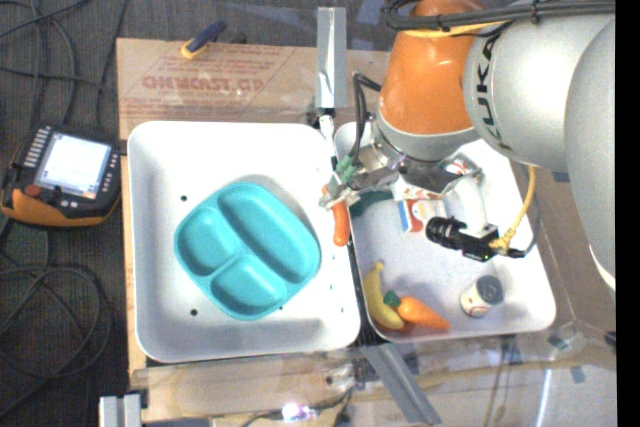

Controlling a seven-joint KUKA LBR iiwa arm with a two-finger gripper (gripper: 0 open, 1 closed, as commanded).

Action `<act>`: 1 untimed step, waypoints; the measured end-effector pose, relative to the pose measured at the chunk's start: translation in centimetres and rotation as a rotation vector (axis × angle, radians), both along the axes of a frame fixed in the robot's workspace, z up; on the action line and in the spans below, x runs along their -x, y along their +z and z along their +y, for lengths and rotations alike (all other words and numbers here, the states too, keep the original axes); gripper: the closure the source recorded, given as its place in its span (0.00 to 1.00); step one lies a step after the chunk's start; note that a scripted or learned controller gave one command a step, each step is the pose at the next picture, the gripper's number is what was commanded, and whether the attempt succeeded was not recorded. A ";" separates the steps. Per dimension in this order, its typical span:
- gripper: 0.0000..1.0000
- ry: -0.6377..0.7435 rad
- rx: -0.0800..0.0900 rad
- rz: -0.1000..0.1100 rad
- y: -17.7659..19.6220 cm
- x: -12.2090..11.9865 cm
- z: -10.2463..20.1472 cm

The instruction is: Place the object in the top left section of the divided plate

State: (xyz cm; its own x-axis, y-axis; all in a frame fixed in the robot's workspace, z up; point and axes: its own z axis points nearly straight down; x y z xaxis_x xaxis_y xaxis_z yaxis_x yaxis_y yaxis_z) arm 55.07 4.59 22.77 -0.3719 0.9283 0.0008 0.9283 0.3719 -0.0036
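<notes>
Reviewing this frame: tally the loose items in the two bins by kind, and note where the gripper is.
Divided plate, teal, left bin: 1
Banana, right bin: 1
Carrot: 1
Orange stick-shaped item over the divider, at the gripper: 1
Small carton: 1
Small round item: 1
Total: 6

Teal divided plate (pixel 248 249), yellow banana (pixel 376 295)
</notes>
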 end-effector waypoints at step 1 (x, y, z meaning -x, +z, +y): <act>1.00 0.190 -0.001 0.000 -0.9 5.1 5.8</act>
State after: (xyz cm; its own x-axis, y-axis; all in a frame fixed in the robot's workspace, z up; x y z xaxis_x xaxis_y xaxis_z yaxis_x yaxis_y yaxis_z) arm 50.01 10.35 21.86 -0.5404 0.8414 0.0015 0.8414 0.5404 -0.0033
